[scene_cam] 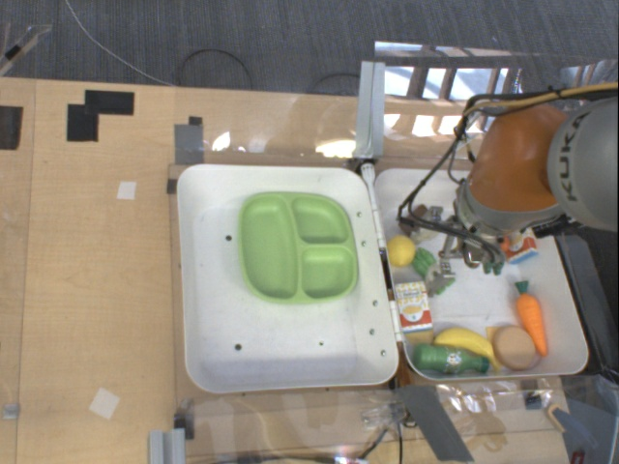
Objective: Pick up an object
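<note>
My arm (580,153) is grey, rounded housing, with a glossy orange band (517,158) above the wrist. Black cables (435,177) loop off the wrist, a yellowish one along the top. My gripper (462,259) is bare grey metal with small brackets.

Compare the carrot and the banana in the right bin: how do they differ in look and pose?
The carrot is orange with a green top, while the banana is plain yellow. The carrot lies nearly along the bin's depth by the right wall; the banana lies crosswise near the front edge. The carrot tapers straight; the banana curves. Both rest in the right bin, untouched by the gripper.
</note>
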Motion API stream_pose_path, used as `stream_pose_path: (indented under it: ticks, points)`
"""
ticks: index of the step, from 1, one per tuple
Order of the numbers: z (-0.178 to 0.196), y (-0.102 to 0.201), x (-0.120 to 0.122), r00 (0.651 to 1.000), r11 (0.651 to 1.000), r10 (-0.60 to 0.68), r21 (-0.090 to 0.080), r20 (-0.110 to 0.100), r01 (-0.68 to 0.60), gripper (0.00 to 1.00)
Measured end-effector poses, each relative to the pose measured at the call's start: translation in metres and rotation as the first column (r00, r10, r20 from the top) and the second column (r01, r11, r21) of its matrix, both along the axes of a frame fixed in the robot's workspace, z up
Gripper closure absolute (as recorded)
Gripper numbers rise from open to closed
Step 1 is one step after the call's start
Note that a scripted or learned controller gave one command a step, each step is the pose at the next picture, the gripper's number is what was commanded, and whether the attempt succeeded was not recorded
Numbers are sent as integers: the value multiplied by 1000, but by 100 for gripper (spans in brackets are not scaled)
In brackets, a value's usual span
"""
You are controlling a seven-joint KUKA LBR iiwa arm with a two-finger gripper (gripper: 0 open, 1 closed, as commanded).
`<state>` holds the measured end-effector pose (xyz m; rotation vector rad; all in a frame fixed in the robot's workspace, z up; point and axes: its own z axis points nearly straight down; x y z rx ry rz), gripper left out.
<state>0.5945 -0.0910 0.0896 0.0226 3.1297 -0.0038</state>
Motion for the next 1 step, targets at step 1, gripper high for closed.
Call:
stream_pose_path:
  ticks: [1]
  points:
    - [-1,-58,42,1000,1000,3,0,1,-3,0]
